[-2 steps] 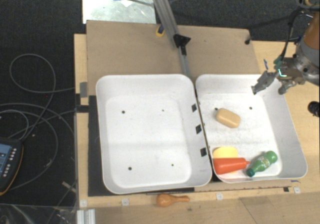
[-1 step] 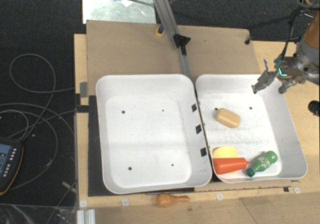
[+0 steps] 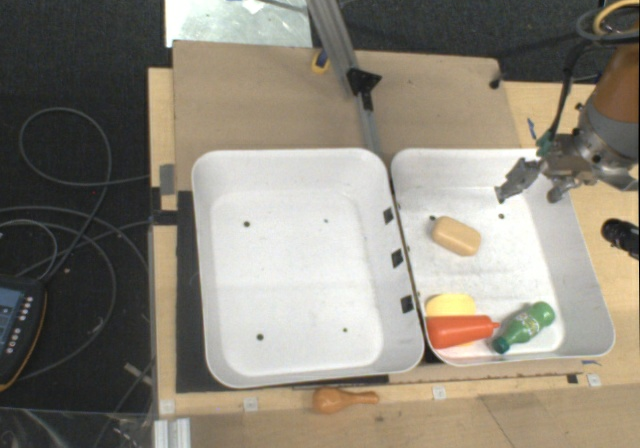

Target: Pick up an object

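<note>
- The gripper (image 3: 532,183) hangs over the far right corner of the right bin (image 3: 580,236), its two fingers spread apart with nothing between them.
- Judged from this, the step in hand is the approach: no object is grasped yet.
- The tan block (image 3: 455,235) lies near the middle of the right bin, closest to the gripper and apart from the others, so it looks the easiest target.
- Along the near edge sit a yellow piece (image 3: 450,305), an orange carrot-like toy (image 3: 460,329) touching it, and a green bottle (image 3: 524,326) just beside.
- Next move calls for shifting toward the block, centring the spread fingers over it, descending, then closing.
- The left bin (image 3: 290,266) plays no part.
</note>
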You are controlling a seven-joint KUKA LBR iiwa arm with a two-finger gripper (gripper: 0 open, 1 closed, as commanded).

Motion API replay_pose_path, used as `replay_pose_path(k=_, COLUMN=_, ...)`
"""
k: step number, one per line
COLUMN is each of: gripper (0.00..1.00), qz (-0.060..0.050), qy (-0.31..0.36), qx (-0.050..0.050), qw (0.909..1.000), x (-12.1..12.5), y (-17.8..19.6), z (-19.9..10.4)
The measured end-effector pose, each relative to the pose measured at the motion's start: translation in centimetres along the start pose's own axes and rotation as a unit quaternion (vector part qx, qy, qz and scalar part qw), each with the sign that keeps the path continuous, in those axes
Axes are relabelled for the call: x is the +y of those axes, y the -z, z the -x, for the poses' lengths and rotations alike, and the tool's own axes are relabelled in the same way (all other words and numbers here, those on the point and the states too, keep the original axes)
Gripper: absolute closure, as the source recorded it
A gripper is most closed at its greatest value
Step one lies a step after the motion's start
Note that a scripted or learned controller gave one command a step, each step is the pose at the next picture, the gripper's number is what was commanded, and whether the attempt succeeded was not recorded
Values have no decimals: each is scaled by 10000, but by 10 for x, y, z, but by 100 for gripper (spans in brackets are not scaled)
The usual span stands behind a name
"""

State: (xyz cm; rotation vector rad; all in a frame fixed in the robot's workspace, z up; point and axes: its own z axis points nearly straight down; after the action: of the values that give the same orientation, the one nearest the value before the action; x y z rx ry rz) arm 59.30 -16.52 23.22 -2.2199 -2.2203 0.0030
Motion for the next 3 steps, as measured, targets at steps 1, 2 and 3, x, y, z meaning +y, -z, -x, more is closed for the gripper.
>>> replay_pose_path(k=1, gripper=0, qz=-7, qy=1, qx=5, qw=10000, x=-2, y=-63, z=0)
replay_pose_path(k=2, gripper=0, qz=15, qy=5, qx=4, qw=10000, x=5, y=-122, z=-3)
replay_pose_path(k=3, gripper=100, qz=48, qy=1, qx=-4, qw=10000, x=7, y=-107, z=-2)
